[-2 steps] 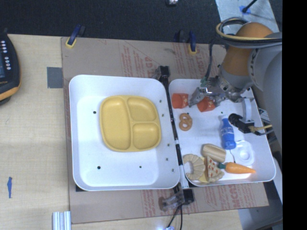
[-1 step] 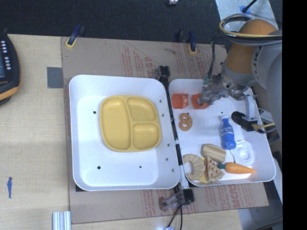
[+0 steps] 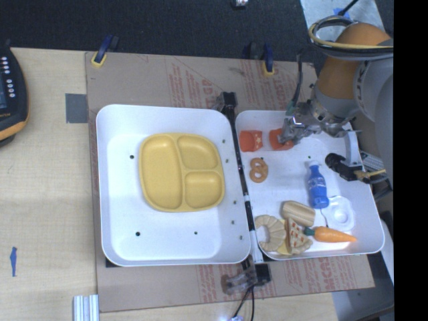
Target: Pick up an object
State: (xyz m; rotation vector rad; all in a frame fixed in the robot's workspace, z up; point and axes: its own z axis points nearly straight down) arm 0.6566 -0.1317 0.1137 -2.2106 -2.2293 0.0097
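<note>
The pincer (image 3: 292, 131) hangs low at the right bin's (image 3: 364, 246) far edge, directly over a red block (image 3: 279, 140); its grip state I cannot tell.

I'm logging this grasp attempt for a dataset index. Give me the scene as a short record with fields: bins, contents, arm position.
left bin: shallow white bin holding a yellow three-compartment plastic plate
right bin: shallow white bin holding the small items
items at far end: two red pieces, one partly under the end effector
items mid-bin: brown pretzel, blue bottle
items at near end: orange carrot, pizza slice, tan bread-like pieces
end effector: low over the right bin's far end
grasp: cannot tell
</note>
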